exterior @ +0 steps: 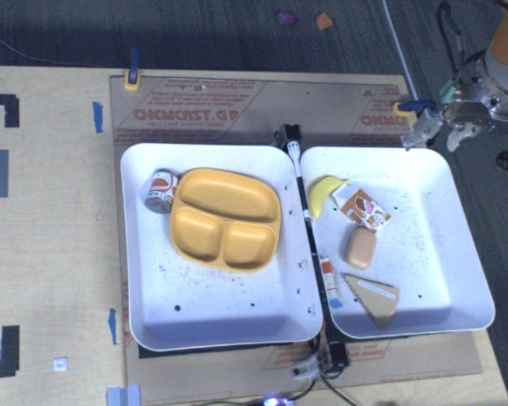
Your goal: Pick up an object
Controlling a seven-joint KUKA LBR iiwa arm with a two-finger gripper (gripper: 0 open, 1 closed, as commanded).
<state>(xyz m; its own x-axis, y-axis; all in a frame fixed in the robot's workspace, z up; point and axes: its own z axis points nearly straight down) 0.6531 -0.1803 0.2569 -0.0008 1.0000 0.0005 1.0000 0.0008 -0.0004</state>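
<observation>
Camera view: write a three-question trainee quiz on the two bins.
1. True or false: the yellow three-compartment plastic tray lies in the left white bin.
2. Which lies nearest the right white bin's front wall? A) yellow banana-shaped toy B) tan wedge-shaped block C) small printed packet
3. Fill in: the small red-and-white can touches the tray's ____ side.

Key: 1 true; 2 B; 3 left.

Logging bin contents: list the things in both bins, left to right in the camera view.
Can → yellow tray → banana → tan block
</observation>
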